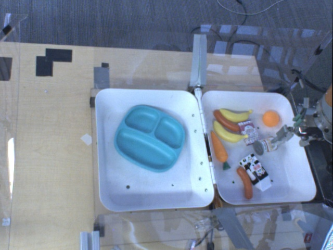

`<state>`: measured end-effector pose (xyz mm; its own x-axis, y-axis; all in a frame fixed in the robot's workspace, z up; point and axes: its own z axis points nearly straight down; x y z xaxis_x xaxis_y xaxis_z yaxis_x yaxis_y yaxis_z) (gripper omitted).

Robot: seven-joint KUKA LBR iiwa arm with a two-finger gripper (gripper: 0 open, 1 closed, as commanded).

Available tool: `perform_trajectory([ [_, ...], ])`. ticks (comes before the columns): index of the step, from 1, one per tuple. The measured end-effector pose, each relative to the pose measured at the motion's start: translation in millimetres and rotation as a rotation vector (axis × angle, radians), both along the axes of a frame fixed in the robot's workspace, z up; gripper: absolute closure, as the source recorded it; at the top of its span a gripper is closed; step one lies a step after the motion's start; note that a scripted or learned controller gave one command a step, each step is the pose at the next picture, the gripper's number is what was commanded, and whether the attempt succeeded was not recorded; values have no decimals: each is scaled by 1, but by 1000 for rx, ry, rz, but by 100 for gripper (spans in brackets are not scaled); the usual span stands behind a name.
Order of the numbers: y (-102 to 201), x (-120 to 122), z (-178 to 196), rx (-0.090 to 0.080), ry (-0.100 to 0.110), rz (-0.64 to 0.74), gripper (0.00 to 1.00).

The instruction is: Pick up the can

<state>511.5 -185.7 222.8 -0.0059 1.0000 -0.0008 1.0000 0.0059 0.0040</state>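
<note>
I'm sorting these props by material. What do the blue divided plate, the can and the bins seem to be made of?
Blue plate: probably moulded plastic, matte, one even turquoise with soft rounded ridges.
Can: probably metal, going by its grey, shiny end; its side is too small to read.
Bins: white, smooth, slightly glossy with rounded corners, likely plastic, though painted metal can't be ruled out.

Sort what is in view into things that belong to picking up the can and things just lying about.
Belongs to the job:
- can, in the right bin
- gripper, over the right bin

Just lying about:
- blue plate in the left bin
- bananas
- orange
- carrot
- two sausages
- cow-print carton
</note>
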Motion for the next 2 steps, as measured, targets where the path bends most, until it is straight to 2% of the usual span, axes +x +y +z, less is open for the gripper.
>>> perform_trajectory([
  [1, 1, 2, 11, -1, -6, 4, 100],
  [2, -21, -9, 131, -4, -5, 157, 100],
])
